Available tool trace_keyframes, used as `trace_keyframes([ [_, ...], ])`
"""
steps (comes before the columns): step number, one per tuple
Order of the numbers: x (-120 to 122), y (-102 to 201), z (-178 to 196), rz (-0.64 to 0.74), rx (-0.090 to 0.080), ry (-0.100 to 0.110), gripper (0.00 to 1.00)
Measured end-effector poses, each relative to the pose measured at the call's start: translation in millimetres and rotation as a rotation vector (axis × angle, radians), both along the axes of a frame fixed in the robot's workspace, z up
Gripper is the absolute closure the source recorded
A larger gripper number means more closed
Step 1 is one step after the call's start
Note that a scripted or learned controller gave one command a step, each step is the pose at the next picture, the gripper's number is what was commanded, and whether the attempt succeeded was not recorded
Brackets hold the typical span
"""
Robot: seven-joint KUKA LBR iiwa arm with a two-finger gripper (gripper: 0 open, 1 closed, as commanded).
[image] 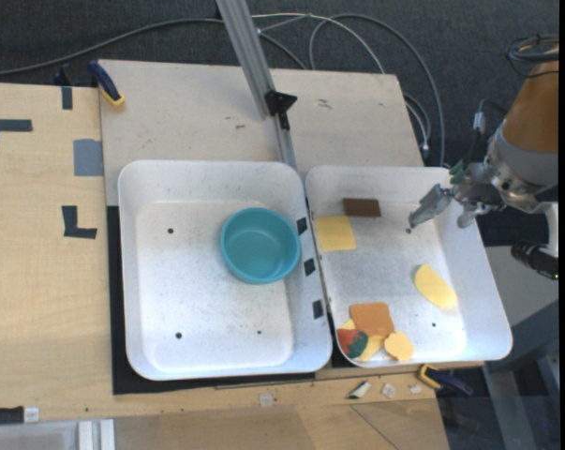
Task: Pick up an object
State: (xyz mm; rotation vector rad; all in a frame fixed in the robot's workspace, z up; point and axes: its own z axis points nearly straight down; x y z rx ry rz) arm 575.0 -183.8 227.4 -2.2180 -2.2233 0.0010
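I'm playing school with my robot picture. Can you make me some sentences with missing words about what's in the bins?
1. The blue bowl sits in the ____ bin.
2. The small brown block lies in the ____ bin.
3. The flat square next to the brown block is colored ____.
4. The gripper hangs over the right bin's ____ edge, the one far from the camera.

Missing words: left; right; yellow; far

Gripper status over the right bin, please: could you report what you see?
Gripper above right bin's far right corner, jaws open, nothing held. Nearest: brown block, yellow oval. Nothing in the way.
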Motion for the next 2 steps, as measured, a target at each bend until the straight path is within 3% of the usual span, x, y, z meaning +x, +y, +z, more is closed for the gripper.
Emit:
trace_keyframes([
  [1, 0.0, 0.0, 0.0, 0.0, 0.0, 0.0, 0.0],
  [2, -0.4, -8.4, -53.1, -0.002, 0.0, 0.005, 0.0],
])
